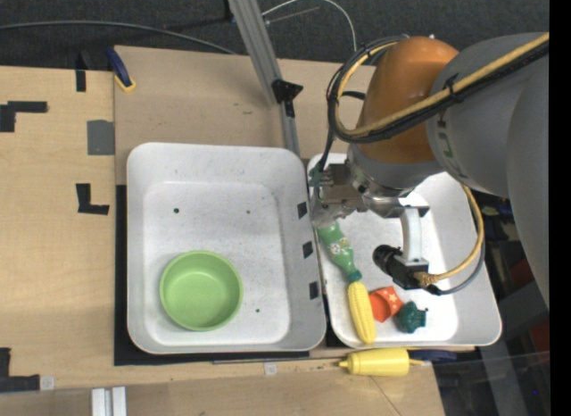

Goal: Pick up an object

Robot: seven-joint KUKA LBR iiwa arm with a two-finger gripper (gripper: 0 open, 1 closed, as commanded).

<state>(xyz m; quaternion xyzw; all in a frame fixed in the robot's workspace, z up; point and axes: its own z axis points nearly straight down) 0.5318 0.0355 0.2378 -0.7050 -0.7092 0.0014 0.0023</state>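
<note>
We record a tan wooden bench (53, 227) filling the left and middle of the frame, marked with short black tape strips and a grey patch near the upper left. Behind it, along the top of the frame, lies dark grey flooring crossed by thin cables. A grey metal pole (259, 39) slants down from the top centre to the gap between the bins.

Item: left bin (214, 164), white, shallow, centre of the frame. It holds one green bowl (202, 290), upright, in its lower left corner.

Item: right bin (473, 316), white, touching the left bin along its edge, lower right of the frame. Most of its upper half is covered by the arm (446, 111), whose orange band sits at upper right.

Item: gripper (335, 198), low over the upper left corner of the right bin, just above a green bottle (339, 249). We cannot tell whether its claws stand apart or together; the wrist hides them.

Item: the green bottle lies tilted in the right bin's left part, its cap end toward a yellow corn cob (361, 310) just below it. Beside the corn lie an orange piece (385, 303) and a dark teal piece (412, 318), shapes unclear to us.

Item: yellow bottle (379, 362), lying on the bench just below the right bin's lower edge.

Item: black fitting with a yellow cable (401, 267), hanging over the right bin's middle.
</note>
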